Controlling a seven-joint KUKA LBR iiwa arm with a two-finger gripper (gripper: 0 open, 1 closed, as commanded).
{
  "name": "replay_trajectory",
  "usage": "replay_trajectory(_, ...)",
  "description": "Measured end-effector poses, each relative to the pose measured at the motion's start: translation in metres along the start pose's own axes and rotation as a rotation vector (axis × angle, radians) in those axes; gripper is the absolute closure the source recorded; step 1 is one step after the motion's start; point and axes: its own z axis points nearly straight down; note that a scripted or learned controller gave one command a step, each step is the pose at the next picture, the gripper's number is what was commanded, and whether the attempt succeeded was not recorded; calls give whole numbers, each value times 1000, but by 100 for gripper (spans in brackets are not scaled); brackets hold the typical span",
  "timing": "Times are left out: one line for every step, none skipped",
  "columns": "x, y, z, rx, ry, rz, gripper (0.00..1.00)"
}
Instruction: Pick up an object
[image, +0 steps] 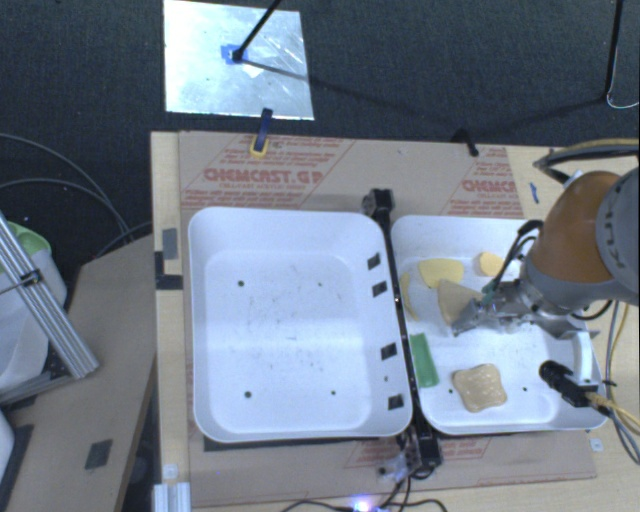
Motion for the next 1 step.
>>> replay_trajectory(-52, -64, 11, -8, -3, 3, 0)
